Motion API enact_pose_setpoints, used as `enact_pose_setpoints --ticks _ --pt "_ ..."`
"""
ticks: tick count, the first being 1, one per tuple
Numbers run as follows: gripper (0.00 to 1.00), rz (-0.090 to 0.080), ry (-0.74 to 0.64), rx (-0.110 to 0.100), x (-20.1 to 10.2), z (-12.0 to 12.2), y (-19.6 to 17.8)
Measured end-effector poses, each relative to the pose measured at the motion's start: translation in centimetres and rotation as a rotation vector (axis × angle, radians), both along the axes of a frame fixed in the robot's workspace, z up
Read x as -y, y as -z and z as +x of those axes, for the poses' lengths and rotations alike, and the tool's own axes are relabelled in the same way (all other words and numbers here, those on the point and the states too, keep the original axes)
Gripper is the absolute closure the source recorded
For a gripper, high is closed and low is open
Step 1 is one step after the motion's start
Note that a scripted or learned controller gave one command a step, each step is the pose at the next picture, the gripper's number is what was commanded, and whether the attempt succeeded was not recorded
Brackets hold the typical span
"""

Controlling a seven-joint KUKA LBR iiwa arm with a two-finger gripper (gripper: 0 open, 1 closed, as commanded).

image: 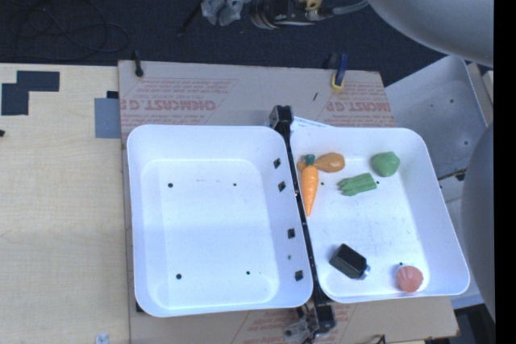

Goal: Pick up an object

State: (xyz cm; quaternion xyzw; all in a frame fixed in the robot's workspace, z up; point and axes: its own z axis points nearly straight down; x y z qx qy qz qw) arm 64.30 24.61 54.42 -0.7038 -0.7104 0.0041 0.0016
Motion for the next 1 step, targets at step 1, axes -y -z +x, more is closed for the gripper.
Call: enact_pose_setpoints --ticks 1 --pt "1.00 0.003 0.003 0.000 0.19 -12.50 0.55"
